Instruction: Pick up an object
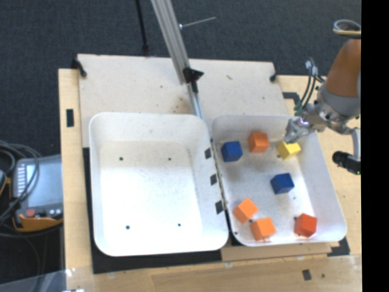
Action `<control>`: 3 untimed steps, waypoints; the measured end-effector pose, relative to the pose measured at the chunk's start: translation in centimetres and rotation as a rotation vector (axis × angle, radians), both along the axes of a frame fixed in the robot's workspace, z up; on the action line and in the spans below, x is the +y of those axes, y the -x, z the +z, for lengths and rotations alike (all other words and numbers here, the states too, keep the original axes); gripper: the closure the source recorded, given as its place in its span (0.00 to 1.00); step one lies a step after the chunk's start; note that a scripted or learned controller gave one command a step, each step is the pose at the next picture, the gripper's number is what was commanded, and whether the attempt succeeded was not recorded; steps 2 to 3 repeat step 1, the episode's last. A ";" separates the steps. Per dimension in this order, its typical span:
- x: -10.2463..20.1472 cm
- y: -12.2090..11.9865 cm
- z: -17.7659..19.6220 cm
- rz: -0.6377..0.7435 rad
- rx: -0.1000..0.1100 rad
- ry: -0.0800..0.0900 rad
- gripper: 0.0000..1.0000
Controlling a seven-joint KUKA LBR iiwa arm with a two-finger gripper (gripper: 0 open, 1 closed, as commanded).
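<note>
Camera view: the gripper (294,136) hangs over the right bin (322,181) — directly above the yellow cube (289,149), seemingly touching it — whether the jaws grip it, I cannot tell.

— What sort of place is this?
— A robotics lab is showing here: a grey and orange robot arm (343,81) is reaching over a plywood bench (70,163) bearing two white bins (152,245).
— Anything else pointing that way?
— An aluminium rail (170,32) is rising behind, a control pendant (36,190) is lying on dark carpet (48,17), and coloured blocks (258,142) are sitting as test pieces.
</note>
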State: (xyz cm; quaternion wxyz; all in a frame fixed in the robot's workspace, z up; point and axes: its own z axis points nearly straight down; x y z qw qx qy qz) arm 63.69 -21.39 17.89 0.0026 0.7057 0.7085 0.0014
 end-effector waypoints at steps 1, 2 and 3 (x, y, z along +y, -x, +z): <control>-0.1 -0.3 4.4 0.002 -0.001 0.000 1.00; -0.1 -0.3 4.4 0.002 -0.001 0.000 1.00; -0.1 -0.3 4.4 0.002 -0.001 0.000 1.00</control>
